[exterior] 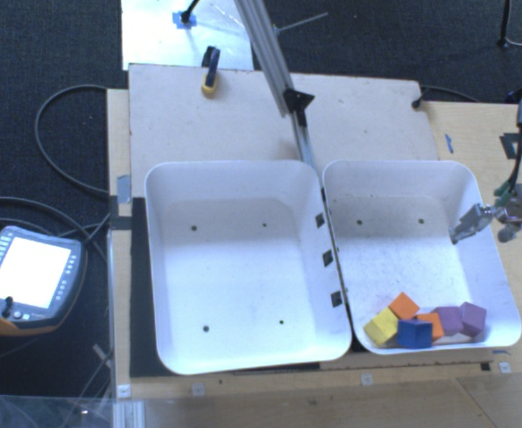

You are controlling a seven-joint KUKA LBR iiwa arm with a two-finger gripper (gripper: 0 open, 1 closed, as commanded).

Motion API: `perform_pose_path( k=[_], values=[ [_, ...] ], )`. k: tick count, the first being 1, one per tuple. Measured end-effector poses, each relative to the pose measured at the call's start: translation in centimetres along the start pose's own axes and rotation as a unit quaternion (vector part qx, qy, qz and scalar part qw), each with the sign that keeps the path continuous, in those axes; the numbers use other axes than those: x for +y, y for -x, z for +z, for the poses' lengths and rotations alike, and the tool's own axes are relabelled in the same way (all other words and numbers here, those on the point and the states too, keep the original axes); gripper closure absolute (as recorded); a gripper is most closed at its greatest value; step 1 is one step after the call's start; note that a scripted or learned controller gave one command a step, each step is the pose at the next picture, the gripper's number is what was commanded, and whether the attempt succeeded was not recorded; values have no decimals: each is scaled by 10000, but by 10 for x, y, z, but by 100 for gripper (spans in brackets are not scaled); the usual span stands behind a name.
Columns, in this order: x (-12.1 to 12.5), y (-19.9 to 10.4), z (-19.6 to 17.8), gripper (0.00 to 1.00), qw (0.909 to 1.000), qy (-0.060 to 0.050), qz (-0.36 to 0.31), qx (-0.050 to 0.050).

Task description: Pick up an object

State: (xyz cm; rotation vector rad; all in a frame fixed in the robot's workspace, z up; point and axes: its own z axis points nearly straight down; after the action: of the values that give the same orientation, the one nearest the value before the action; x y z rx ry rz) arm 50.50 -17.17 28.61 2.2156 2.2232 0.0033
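From my remote station, I see the gripper (468,223) hanging at the three o'clock rim of the right bin (439,178); whether its fingers are apart or together I cannot tell, and nothing shows between them. Toward five o'clock of that bin, well apart from the gripper, the blocks lie huddled against the near wall: a yellow block (380,326), an orange block (403,306), a blue block (414,333) and purple blocks (462,318), touching one another. The left bin (234,266) sits beside it on the tabletop (350,123), and a teach pendant (26,277) rests at nine o'clock.
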Motion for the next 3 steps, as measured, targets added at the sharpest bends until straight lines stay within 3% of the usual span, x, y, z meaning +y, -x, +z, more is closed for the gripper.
perform_pose_path(
  k=[1, 2, 3],
  values=[
    [27, -24, 73, 0, 10000, -34, -21, 12],
    [53, -62, 195, 0, 10000, -40, -20, 15],
    [-16, -80, 197, 0, 10000, -46, 10, 16]
  ],
)
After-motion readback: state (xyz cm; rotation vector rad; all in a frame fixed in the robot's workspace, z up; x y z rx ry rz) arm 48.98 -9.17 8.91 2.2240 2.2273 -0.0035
